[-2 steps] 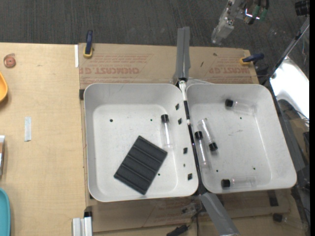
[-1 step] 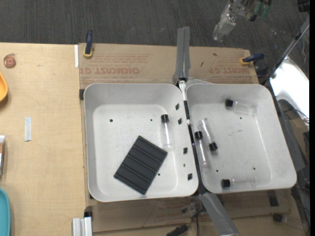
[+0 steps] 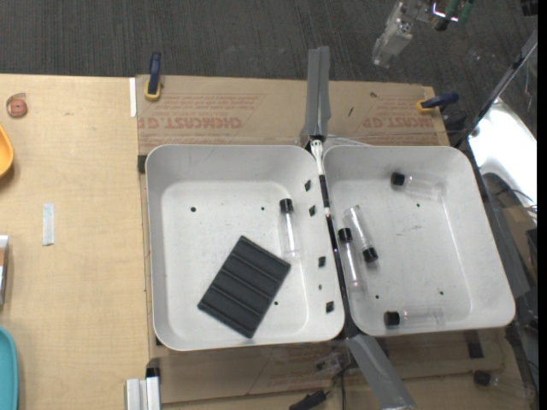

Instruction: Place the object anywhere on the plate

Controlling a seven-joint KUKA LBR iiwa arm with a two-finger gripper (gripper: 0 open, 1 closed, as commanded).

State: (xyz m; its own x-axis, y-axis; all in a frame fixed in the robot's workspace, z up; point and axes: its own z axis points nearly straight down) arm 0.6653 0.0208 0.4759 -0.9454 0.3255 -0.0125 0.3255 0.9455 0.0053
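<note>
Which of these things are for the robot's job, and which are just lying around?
For the job: flat black ribbed plate in the left white bin; clear black-capped plastic tubes in both bins.
Just lying about: blue-handled clamps; brown cardboard sheet; orange thing at the left edge.

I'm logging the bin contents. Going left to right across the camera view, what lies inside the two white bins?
Dark ridged plate → capped clear tube in the left bin → two capped tubes close together by the divider → capped tubes at the right bin's far and near sides, about level.
</note>
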